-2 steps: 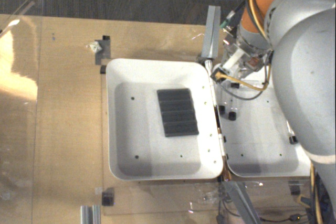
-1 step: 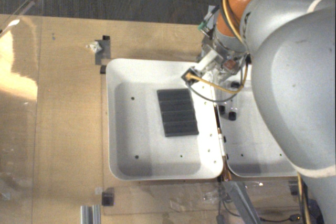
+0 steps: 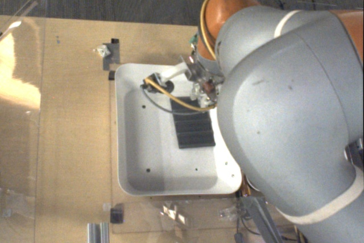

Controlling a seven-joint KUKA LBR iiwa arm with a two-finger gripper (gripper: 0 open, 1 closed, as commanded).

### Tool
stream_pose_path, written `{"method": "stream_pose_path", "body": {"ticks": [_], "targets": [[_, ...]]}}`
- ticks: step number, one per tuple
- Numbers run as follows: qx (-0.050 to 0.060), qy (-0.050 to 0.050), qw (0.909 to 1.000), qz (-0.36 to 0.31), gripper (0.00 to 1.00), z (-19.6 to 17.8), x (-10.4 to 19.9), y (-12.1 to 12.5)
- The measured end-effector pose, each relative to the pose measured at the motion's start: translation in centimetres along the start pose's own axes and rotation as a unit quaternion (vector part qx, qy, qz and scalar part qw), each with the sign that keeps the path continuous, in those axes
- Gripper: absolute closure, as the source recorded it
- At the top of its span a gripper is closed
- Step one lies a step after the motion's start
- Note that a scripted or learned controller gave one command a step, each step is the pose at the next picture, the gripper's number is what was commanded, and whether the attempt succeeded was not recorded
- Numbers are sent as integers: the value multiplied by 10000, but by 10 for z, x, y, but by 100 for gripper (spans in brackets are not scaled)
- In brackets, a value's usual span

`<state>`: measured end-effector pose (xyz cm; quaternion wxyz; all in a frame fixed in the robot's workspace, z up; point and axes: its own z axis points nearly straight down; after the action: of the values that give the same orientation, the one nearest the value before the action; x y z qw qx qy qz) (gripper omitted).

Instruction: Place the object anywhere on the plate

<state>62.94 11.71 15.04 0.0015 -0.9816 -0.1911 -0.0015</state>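
Bench (image 3: pixel 68 122) bare wood at left. White bin (image 3: pixel 128 139) next, its floor mostly open. Yellow cable (image 3: pixel 154 85) loops at the bin's top edge, by the wrist hardware. Dark ribbed slab (image 3: pixel 193 127), likely the task's object, lies flat on the bin floor toward its right side. It is free of any grasp, just below the gripper (image 3: pixel 200 87). Cannot tell if the gripper is open or closed; cabling hides it. Arm (image 3: pixel 284 116) covers everything to the right. Risks: slab is thin and flat, so a descent may skid off its edge; loose cable may snag.
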Motion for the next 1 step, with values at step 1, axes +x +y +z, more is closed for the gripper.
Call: {"method": "stream_pose_path", "body": {"ticks": [1], "targets": [[-5, -2, 9954, -962, 100, -1, 41, -52]]}}
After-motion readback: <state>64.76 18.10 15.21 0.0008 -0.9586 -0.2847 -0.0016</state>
